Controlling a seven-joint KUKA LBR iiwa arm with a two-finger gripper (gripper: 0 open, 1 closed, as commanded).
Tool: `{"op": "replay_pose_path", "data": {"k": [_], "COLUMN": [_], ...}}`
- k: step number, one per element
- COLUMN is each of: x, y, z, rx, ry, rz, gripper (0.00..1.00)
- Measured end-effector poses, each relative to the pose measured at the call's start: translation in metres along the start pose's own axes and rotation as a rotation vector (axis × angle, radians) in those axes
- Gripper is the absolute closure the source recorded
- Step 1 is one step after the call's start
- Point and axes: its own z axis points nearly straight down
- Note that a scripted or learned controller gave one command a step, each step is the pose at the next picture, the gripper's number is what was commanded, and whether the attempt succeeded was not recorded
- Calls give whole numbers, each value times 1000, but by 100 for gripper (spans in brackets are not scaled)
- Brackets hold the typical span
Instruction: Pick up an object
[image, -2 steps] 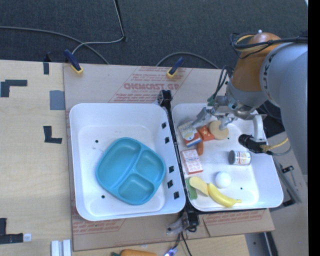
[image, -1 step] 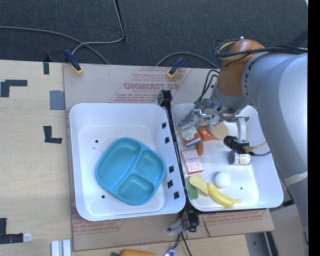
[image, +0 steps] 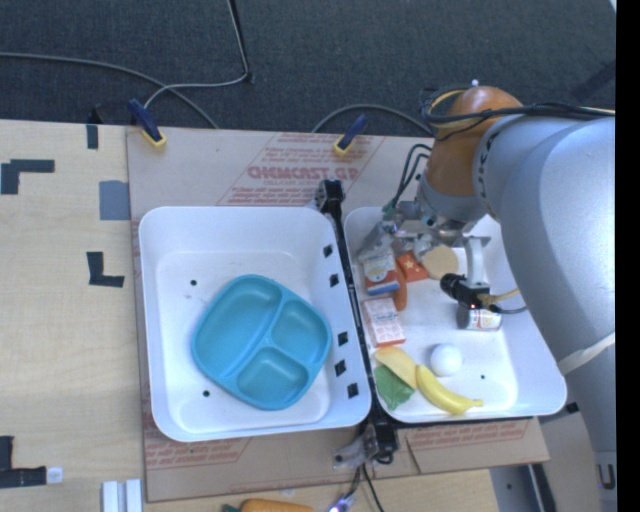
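Two shallow white bins are sitting side by side on a cardboard sheet (image: 290, 175) that is covering part of the worktop (image: 60, 300). The left bin (image: 160, 300) is holding a blue divided plate (image: 262, 340), which is lying flat near the bin's middle and turned at a slant. The right bin (image: 530, 385) is carrying all the small things.

The grey arm (image: 560, 220) is reaching in from the right, its orange band showing above the wrist, and is hanging over the far left part of the right bin. The fingers (image: 383, 240) are pointing down there, just above a small pale packet (image: 377, 268) and an orange box (image: 411, 270). These two are lying side by side close to the bin's left wall (the packet on the left, the box on the right, touching or nearly so). Metal parts and shadow are crowding the tips, so I cannot tell how far apart the fingers are standing, nor whether they are gripping either thing.

Just nearer the camera than the packet, a red-and-white card (image: 383, 322) is lying flat. A tan round piece (image: 441, 262) is sitting to the right of the orange box. Well apart from the fingers, at the near end of the bin, a white ball (image: 445, 358) is resting beside a banana (image: 445, 392), while a yellow block (image: 395, 362) and a green item (image: 392, 386) are lying by the left wall
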Motion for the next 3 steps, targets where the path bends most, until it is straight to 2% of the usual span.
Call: {"op": "replay_pose_path", "data": {"k": [1, 2, 3], "x": [-20, -19, -19], "y": [-18, -31, -28], "z": [-1, -1, -15], "rx": [-3, -5, -13], "ry": [0, -1, 0], "rz": [1, 0, 0], "gripper": [0, 0, 100]}}
